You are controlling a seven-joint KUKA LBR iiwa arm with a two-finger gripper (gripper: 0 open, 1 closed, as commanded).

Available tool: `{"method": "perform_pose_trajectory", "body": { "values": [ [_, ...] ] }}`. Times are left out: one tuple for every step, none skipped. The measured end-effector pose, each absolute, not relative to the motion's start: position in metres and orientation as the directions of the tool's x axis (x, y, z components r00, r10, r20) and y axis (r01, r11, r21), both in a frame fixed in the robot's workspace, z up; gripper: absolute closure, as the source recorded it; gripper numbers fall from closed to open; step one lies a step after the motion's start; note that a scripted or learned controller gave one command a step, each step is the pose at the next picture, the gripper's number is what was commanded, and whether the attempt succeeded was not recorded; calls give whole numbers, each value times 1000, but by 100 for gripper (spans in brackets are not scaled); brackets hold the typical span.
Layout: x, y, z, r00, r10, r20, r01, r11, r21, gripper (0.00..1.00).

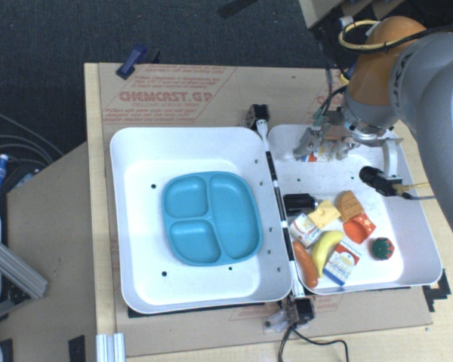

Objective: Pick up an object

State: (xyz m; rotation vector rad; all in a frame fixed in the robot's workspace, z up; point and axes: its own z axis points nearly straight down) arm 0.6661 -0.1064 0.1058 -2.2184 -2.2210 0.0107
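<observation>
The end effector hangs low over the far end of the right bin, near that bin's far-left corner, below the orange-banded wrist. It looks to have nothing between its parts, though whether it is spread or closed I cannot tell from this slanted view; it is too small and cluttered there.

The candidates for picking lie well apart from it, bunched along the bin's left wall toward the near edge of the worktop. Nearest is a black block, then a pale yellow wedge touching a small brown piece. An orange-red block sits just beside them. Further toward the near edge, a banana lies partly across a carrot and a small printed carton. A tomato rests alone, closer to the right wall.

These look like toy foods: light, stiff, smooth-skinned plastic, probably slippery and prone to squirt out of a pinch. The tomato is free-standing but round; I judge the banana's mid-length, gripped across its narrow width, the safer hold. The left bin carries a blue divided plate.
</observation>
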Motion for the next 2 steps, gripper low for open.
{"method": "perform_pose_trajectory", "body": {
  "values": [
    [667, -106, 116, -2, 1000, -4, 1000, 2, -4, 100],
    [667, -106, 116, -2, 1000, -4, 1000, 2, -4, 0]
  ]
}}
